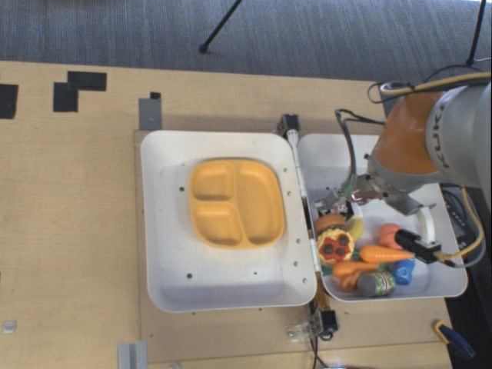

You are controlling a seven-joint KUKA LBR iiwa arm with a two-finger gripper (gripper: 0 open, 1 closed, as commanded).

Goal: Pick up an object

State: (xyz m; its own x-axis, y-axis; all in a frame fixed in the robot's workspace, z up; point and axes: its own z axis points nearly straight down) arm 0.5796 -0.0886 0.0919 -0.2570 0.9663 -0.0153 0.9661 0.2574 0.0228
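Counter point(69, 229): bore two bins side by side. Left bin point(165, 283): held a divided plate point(234, 203) near its middle, with three compartments. Right bin point(327, 156): held a cluster of toy foods in its near part. Pizza slice point(335, 246) lay at the cluster's left, against the dividing wall; carrot point(384, 254) lay to its right; can point(376, 284) lay nearest the front wall. The arm point(430, 141) reached over the right bin from the right, claw point(338, 203) above the cluster's far left.

You look down at a slant from one fixed camera above the bench point(69, 229); both bins fill the frame's lower centre and right.
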